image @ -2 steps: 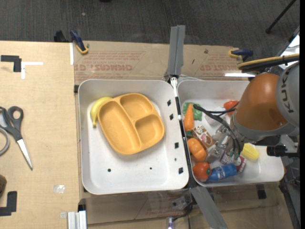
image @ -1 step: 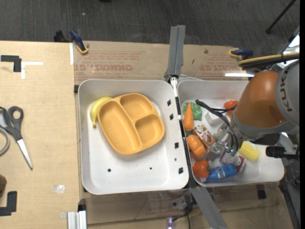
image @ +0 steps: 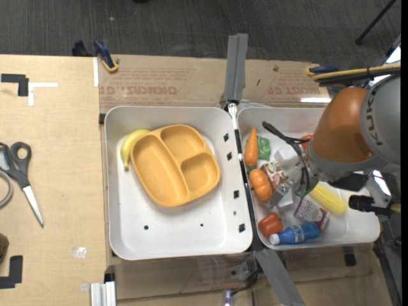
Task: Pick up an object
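Scissors (image: 22, 174) with grey handles lie flat on the wooden table (image: 57, 126). Next, the left bin (image: 172, 234) holds a smooth orange plate (image: 175, 164) with three parts and a curved yellow banana (image: 131, 144) touching its edge. The right bin (image: 357, 231) holds a pointy carrot (image: 251, 146), a round orange (image: 260, 182), a blue bottle (image: 296, 233) and bumpy yellow corn (image: 328, 197). The grey and orange arm (image: 347, 136) bends down over this bin. The end effector (image: 299, 177) sits low among the things; I cannot tell how it stands.

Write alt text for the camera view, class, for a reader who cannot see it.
A grey and orange robot arm reaches from the right over the right bin, which holds toy food and a blue bottle. The left bin holds a yellow divided plate and a banana.
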You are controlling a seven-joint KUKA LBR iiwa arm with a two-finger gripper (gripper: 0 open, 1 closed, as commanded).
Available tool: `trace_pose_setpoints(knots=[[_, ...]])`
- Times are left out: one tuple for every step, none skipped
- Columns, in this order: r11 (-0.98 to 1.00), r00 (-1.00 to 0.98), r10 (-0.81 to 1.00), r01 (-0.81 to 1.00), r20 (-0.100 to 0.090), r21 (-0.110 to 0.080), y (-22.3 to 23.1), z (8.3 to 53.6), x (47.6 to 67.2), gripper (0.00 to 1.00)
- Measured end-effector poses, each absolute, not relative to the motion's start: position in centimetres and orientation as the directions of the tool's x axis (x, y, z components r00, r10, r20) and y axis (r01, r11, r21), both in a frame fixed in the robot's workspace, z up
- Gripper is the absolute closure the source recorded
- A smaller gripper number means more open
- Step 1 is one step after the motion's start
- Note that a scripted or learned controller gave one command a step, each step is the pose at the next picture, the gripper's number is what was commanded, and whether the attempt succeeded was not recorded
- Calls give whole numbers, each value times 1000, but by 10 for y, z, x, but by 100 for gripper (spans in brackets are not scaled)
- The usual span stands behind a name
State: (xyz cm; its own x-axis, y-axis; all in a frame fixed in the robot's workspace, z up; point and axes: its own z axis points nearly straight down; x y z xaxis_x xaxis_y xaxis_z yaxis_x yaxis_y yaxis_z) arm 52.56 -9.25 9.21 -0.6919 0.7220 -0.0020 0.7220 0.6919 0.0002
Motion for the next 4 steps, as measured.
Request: trace_pose_setpoints(knots=[[445, -445, 895, 895, -1, -1, -101, 92, 526, 0], [304, -304, 953, 953, -2, 0, -109, 92, 579, 0], [309, -309, 951, 951, -3, -1, -109, 102, 579, 100], [232, -232, 973, 973, -2, -1, -57, 191, 614, 100]])
